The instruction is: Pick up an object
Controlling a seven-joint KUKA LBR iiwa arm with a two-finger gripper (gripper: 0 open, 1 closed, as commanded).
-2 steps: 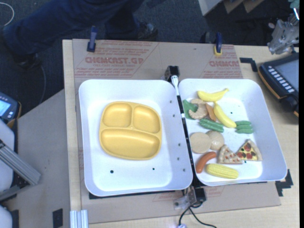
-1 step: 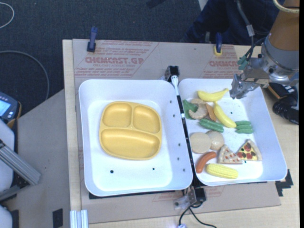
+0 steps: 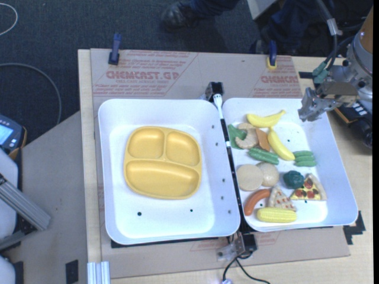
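The gripper (image 3: 310, 112) hangs over the right bin (image 3: 337, 158) at its two o'clock corner, close to the far rim; its state cannot be told from this slanted view, and nothing shows in its grasp. Just toward nine o'clock of it lies a curved banana (image 3: 265, 119), apart from it. A second banana (image 3: 280, 145) slants down through the bin's middle, with a green bean pod (image 3: 263, 155) at its seven o'clock and another green piece (image 3: 304, 158) at its four o'clock. Toward six o'clock sit two pale round pieces (image 3: 257, 175), a dark green broccoli (image 3: 292, 179), a pizza slice (image 3: 308, 190), a sausage (image 3: 256, 200) and a corn cob (image 3: 276, 215), crowded together. Bare white floor stays open along the bin's three o'clock side and far corner, giving room there.

The left bin (image 3: 112, 158) holds a yellow divided plate (image 3: 162, 163) at its centre, with open floor all round it out to the rims.

The brown board (image 3: 177, 76) under both bins bears red print reading "CHEMCAST GP", repeated toward one o'clock, partly cut off. Two blue clamps (image 3: 114, 48) pinch its far edge.
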